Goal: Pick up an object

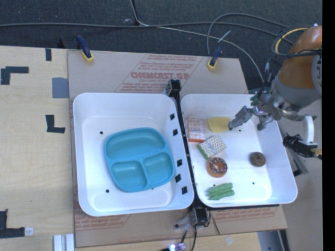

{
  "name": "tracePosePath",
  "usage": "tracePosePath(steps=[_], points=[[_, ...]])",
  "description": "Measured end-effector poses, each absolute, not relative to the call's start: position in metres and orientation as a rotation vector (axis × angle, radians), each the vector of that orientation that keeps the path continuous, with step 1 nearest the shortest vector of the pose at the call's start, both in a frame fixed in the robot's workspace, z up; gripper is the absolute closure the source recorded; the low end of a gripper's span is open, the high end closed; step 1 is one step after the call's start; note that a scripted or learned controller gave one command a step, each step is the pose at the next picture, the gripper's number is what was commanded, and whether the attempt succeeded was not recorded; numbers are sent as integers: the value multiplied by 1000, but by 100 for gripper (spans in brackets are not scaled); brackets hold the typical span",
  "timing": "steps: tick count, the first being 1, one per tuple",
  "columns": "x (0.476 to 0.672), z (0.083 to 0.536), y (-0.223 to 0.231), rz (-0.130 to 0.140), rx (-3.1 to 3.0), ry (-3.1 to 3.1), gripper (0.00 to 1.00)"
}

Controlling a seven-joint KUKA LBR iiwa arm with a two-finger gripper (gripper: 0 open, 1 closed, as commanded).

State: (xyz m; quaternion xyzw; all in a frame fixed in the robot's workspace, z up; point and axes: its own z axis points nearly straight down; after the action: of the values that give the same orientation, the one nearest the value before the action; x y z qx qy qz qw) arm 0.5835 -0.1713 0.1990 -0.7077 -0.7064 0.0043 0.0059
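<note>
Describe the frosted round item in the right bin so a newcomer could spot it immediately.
Look in the right bin, near its middle. The doughnut lies just below the checkered packet and above the green beans. Alone there, it is a ring with a hole and speckled brown-red icing.

A robotics lab bench, seen from above.

Two white bins [81, 140] are set on a cardboard sheet [157, 72] held by clamps [84, 48] to a plywood bench [31, 156] marked with tape; loose cables [157, 25] are run across dark carpet [63, 9].
</note>
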Motion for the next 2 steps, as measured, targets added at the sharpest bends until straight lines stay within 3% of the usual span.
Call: tracePosePath(steps=[1, 2], points=[[587, 206, -171, 2, -2219, -2222, 0], [583, 143, -176, 8, -2217, -2219, 0]])
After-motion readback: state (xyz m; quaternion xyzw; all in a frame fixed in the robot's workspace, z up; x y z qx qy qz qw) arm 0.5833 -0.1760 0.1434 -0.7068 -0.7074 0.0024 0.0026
